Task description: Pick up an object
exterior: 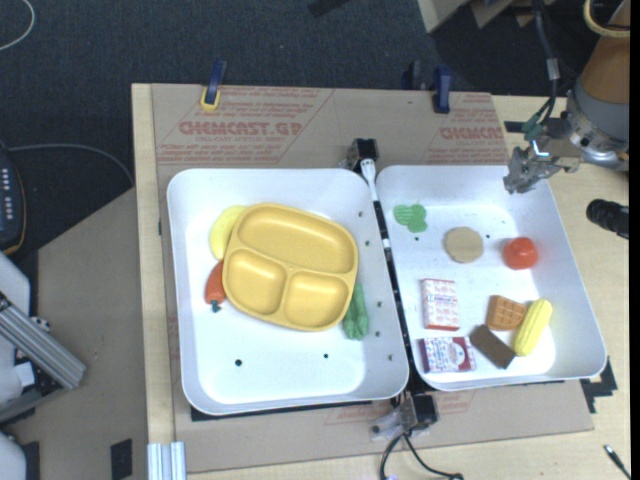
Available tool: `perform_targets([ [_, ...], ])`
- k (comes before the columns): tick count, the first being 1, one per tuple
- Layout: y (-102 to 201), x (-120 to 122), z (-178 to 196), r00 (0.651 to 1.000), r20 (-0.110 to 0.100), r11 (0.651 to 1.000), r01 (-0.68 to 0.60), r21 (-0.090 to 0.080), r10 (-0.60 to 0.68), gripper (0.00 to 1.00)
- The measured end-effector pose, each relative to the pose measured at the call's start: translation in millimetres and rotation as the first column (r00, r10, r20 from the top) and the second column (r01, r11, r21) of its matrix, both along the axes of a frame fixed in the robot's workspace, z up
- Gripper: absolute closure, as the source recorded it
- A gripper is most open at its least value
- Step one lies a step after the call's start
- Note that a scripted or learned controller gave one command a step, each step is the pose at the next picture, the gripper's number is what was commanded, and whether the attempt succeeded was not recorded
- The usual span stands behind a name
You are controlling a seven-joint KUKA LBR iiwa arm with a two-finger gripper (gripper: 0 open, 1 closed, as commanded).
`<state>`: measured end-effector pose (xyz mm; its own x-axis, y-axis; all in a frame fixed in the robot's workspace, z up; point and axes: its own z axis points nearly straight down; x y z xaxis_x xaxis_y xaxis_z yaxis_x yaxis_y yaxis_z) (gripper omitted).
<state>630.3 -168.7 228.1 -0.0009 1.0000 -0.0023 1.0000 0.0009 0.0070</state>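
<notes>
Inside left bin (190, 268), yellow tray (290, 266) (compartmented)

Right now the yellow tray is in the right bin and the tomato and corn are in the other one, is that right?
Not quite. The camera view shows the yellow tray in the left bin, not the right one. The tomato and corn are in the other bin, the right bin.

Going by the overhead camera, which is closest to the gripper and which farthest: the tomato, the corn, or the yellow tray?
From the gripper at the right bin's far corner:
1. Tomato, right bin, just below it.
2. Corn, right bin's near right side.
3. Yellow tray, left bin.
</notes>
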Motion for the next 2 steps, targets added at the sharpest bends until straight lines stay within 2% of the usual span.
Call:
perform_targets([
  [1,45,6,-3,1.000,-0.007,1.000,-0.004,0.004,0.004,1.00],
  [2,101,22,-13,1.000,-0.005,1.000,-0.005,0.004,0.006,1.00],
])
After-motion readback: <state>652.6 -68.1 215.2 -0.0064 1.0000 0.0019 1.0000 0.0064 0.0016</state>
